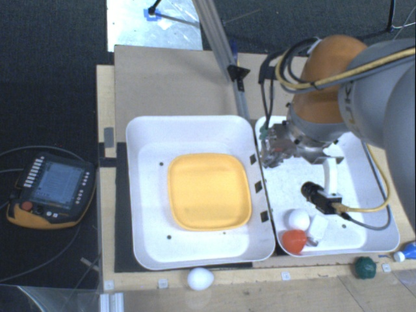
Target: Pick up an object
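The right white bin (364, 236) holds a white ball (299, 219), a red-orange rounded object (294, 240) and a small white block (317, 229), all bunched at its front left corner. A square yellow plate (209, 191) lies flat in the left white bin (146, 174). My gripper (272, 149) hangs over the far left part of the right bin, close to the wall between the bins. It is well behind the ball, with nothing visibly held.
The arm's grey body and orange band (328, 77) cover the right bin's far side, and a yellow cable (364, 208) loops across it. A white egg (200, 279) and a green ball (364, 268) lie on the bench outside the bins. A teach pendant (49, 194) sits far left.
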Robot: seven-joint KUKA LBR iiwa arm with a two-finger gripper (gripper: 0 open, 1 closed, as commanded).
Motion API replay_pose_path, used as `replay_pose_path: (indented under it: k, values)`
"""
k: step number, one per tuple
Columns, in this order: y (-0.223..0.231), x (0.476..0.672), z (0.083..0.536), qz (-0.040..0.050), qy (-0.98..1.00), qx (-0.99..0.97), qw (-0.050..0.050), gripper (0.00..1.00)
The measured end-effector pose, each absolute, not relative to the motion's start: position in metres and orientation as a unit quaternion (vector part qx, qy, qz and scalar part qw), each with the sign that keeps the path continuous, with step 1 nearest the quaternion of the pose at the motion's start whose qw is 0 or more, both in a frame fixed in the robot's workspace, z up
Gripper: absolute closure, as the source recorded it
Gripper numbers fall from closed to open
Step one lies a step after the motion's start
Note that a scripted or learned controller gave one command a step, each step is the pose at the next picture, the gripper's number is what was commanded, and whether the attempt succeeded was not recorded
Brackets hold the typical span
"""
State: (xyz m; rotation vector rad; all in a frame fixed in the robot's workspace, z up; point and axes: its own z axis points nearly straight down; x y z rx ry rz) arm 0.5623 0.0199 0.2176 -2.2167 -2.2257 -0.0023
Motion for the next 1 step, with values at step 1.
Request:
replay_pose_path:
  k: [1]
  values:
    - [0.0683,0.5753,0.2139,-0.0006,-0.709,-0.706,0.000,1.00]
